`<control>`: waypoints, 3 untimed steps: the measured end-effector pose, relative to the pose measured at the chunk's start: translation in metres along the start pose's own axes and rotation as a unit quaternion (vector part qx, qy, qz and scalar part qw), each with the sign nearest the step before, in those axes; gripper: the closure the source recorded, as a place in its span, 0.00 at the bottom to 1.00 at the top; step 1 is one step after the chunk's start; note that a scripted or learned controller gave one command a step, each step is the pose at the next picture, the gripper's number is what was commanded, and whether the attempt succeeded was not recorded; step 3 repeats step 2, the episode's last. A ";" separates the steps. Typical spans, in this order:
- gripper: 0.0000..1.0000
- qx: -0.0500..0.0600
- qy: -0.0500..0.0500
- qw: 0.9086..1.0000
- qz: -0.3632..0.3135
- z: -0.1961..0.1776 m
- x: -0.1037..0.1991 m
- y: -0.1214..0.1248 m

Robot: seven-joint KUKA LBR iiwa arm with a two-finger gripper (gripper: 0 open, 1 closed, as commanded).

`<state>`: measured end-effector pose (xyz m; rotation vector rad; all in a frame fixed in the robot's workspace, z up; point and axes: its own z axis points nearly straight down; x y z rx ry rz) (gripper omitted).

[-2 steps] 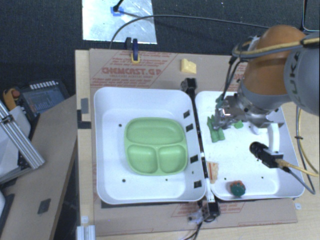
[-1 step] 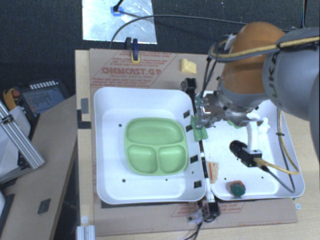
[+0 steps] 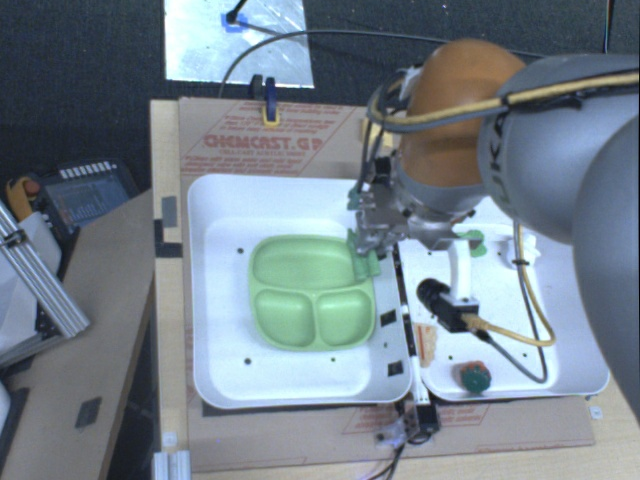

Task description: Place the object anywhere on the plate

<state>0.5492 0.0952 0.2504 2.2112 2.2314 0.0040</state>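
**A:** Which step is this?

**B:** The tool on the grey arm hangs low over the right rim of the pale green three-compartment plastic plate. The plate lies in the left shallow white bin. I judge it to be the placing step, or the very end of the carry.

**A:** Is it holding anything?

**B:** I cannot tell how the tool stands, because the wrist hides much of it from above. A small green scrap shows right at its tip, against the plate's rim. That may be the object, but its colour runs into the plate's, so I won't call it held.

**A:** And if it isn't the object?

**B:** Then the object is likely in the right shallow white bin. A small round green-and-red lump sits near that bin's front edge. A tan-orange strip lies just beside the divider between the bins. Both are well apart from the plate, and all three of its compartments look bare.

**A:** What does the next move call for?

**B:** If the scrap is the load, a slight shift left would put it over a compartment rather than the rim, followed by a low release. If not, the arm must cross to the right bin and make a pick first.
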 end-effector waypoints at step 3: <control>0.00 0.001 -0.001 1.000 0.003 0.008 0.043 -0.002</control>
